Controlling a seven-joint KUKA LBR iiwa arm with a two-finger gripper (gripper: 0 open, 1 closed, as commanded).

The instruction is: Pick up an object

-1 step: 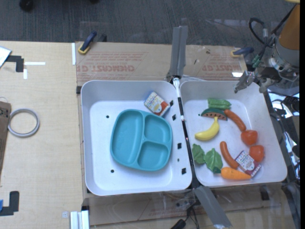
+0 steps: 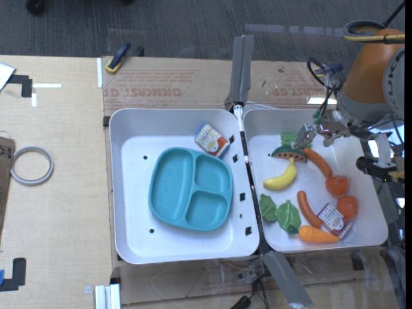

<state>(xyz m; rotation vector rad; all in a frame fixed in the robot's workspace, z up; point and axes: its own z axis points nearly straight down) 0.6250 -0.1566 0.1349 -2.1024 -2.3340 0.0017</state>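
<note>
Gripper (image 2: 308, 136) hangs low over right white bin (image 2: 376, 234), top end, right above dark green leafy toy (image 2: 284, 151) touching long orange sausage (image 2: 318, 161). Can't tell how finger gap stands, too small. Yellow plastic banana (image 2: 282, 177) just beside. Risk imo: crowded pile, fingers nudge neighbours, grab nothing.

Glossy plastic plate (image 2: 191, 188) (teal) — matt white bins (image 2: 129, 192).

the arm (image 2: 376, 69) is running off the right edge, and its gripper (image 2: 308, 136) is hiding part of the dark green toy (image 2: 283, 150).
</note>
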